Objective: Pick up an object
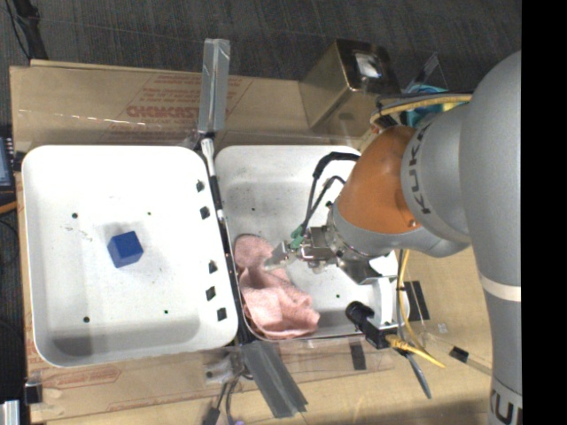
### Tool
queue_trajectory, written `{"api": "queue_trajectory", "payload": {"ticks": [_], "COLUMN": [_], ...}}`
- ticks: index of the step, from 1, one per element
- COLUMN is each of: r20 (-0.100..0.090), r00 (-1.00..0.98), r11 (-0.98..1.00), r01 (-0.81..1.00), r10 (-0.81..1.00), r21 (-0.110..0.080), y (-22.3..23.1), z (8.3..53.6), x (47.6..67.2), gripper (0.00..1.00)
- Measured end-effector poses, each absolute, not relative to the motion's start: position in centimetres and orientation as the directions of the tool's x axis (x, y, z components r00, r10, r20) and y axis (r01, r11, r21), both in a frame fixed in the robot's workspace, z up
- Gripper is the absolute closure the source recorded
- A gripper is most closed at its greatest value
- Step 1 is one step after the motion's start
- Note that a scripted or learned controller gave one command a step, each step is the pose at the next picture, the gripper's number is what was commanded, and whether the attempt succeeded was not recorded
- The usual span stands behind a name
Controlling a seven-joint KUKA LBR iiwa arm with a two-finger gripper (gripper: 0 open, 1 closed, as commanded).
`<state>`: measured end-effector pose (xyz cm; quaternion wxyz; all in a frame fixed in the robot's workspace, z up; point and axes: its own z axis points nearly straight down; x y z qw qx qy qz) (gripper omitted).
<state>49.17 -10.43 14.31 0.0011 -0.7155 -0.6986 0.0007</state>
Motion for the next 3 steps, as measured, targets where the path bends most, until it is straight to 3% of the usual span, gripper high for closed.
{"api": "queue_trajectory", "payload": {"ticks": [1, 2, 3], "r20": [0.001, 0.002, 0.001], "r00": [0.016, 0.012, -0.359], "r11": [-0.016, -0.012, 0.359], "r01": [1.0, 1.0, 0.933], "r10": [1.0, 1.0, 0.933], "r21": [-0.007, -0.009, -0.001], "y": [-9.3, -9.3, -6.9], "z": [9.0, 10.0, 19.2], "x": [51.8, 51.8, 58.5], "gripper": [0.0, 1.0, 1.0]}}
